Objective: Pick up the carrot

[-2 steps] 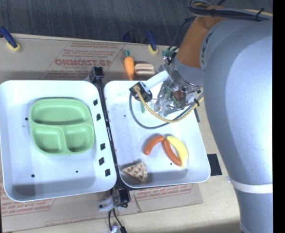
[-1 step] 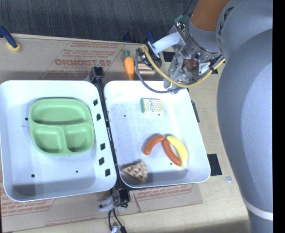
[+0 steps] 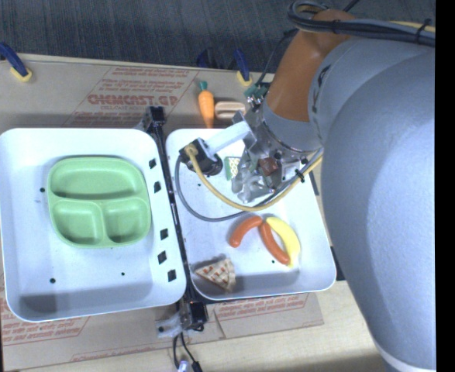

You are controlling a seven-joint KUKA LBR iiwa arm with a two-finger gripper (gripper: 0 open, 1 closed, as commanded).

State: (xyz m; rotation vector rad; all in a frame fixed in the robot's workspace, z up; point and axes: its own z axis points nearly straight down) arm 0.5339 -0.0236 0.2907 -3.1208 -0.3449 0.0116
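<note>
Camera view puts the carrot (image 3: pixel 205 105) beyond the end effector (image 3: pixel 252 178), outside the right bin (image 3: pixel 320 254); whether it is open, I cannot tell. Carrot looks light, stiff, smooth: grip mid-body, across its width.

Carrot (image 3: pixel 205 107) on cardboard behind right bin (image 3: pixel 320 239); gripper (image 3: pixel 252 178) low inside bin.

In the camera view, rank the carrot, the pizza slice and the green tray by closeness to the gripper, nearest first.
Measured from the gripper over the right bin:
1. Carrot, just beyond the right bin's far rim, up and left of the gripper.
2. Pizza slice, at the right bin's near edge.
3. Green tray, in the left bin.
</note>
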